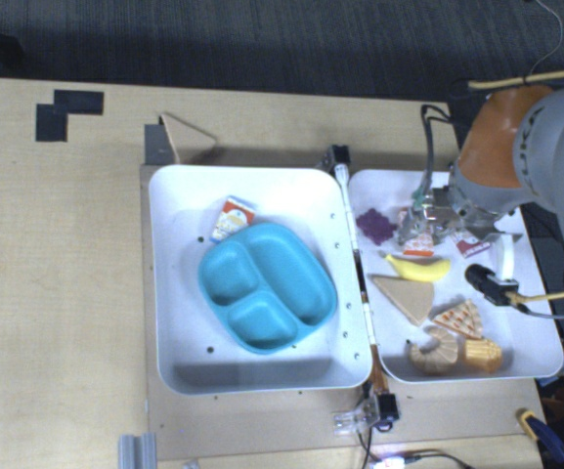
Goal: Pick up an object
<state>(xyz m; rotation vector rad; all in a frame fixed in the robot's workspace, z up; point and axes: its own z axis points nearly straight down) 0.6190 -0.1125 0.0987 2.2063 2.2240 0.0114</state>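
Because the gripper (420,225) hangs low in the upper part of the right bin (545,360), the nearest candidate is the banana (418,268), which lies just below it in the camera view, toward the front of the bench, with its long axis running roughly left to right across the bin. A small red-and-white thing (417,253) sits between them, at the banana's upper edge; how the gripper is set cannot be told from this angle, and nothing can be seen gripped. The purple piece (374,227) lies just to the gripper's left, the sandwich wedge (406,296) further down.
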